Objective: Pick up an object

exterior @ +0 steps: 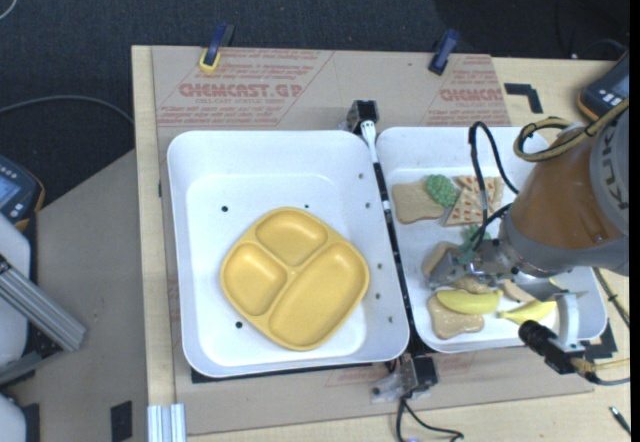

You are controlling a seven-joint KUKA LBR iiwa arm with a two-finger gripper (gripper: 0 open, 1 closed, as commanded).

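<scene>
Claw (468,268) low in the right bin (590,325), down among the toy food. Its tip is buried in clutter and shadowed by the wrist; cannot tell whether it is open or closed, and nothing is plainly between its tips.

Just below the claw: banana (480,302), yellow, smooth, curved, lying flat across a tan biscuit-shaped piece (455,324). Left of the claw, touching or nearly so, a dull tan lump (437,260). Up-bin, apart from the claw: a flat tan slab (410,202) with a knobbly green piece (439,189) on it, and beside that a pale cracker (470,202) with red marks.

Step, as I read it: descent into the pile, grasp not confirmed. The banana looks the likeliest target. Next move calls for closing on one piece only, then a straight lift clear of the neighbours; smooth plastic may slip.

Left bin (195,230): one yellow plate (295,277), glossy, rounded, three compartments. Bins are shallow white plastic on a brown-board table (300,85).
</scene>
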